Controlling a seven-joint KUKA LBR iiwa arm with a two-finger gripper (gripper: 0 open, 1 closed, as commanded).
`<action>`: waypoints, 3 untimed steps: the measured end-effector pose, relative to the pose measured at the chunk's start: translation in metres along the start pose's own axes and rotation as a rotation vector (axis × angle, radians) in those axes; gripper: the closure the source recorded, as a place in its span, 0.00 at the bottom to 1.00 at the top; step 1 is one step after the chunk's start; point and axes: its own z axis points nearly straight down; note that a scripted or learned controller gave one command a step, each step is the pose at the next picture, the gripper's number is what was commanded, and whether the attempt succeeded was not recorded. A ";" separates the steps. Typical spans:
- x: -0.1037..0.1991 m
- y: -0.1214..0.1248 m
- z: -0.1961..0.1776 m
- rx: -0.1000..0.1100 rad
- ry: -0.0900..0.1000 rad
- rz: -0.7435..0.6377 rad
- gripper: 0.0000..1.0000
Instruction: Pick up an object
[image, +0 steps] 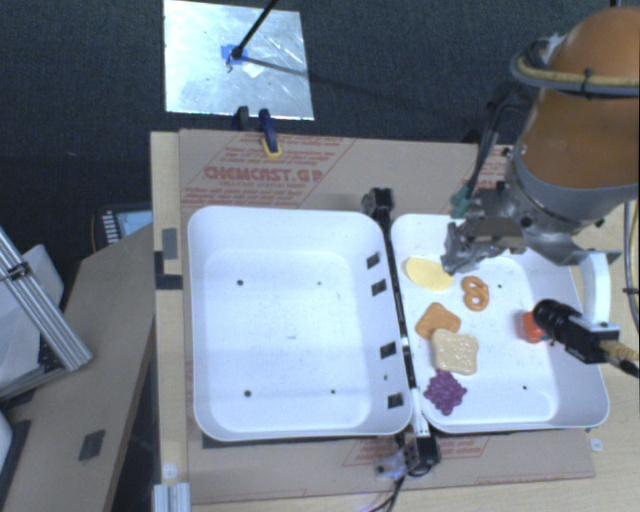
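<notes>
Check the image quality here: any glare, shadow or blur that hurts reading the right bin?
Camera view: lighting even, white bins bright but not blown out; strongest glare on the foil sheet at the top. Soft shadow under the gripper beside the yellow piece. Overall mildly soft; the pretzel and purple grapes stay readable.

Grey arm (560, 200), orange band (590, 100), black cables
</notes>
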 end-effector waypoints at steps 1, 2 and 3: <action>0.070 -0.004 -0.026 0.005 0.000 0.000 1.00; 0.115 -0.003 -0.099 0.001 0.001 0.003 1.00; 0.164 -0.003 -0.128 0.005 0.001 0.002 1.00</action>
